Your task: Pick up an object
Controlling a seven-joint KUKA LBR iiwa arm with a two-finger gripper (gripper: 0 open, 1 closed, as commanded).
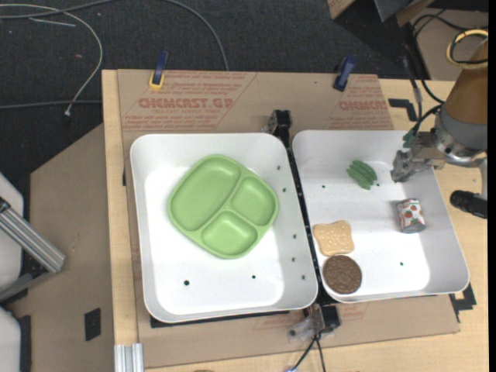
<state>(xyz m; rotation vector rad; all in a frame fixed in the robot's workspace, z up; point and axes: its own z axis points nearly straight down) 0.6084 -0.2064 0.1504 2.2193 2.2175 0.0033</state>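
Note:
In the right bin (pixel 434 281) lie a small green pickle-like piece (pixel 361 173) near the back, a small red and grey can (pixel 411 215) to the right, a tan slice of toast (pixel 334 237) and a round brown cookie (pixel 342 273) at the front left. My gripper (pixel 405 167) hangs over the back right of this bin, to the right of the green piece and above the can. Nothing shows between its fingers.
The left bin (pixel 155 285) holds a green divided plate (pixel 223 205). Black clamps (pixel 280 122) sit between the bins at the back and front. Blue clips (pixel 345 72) pin the cardboard base. Cables run past the bench at the back right.

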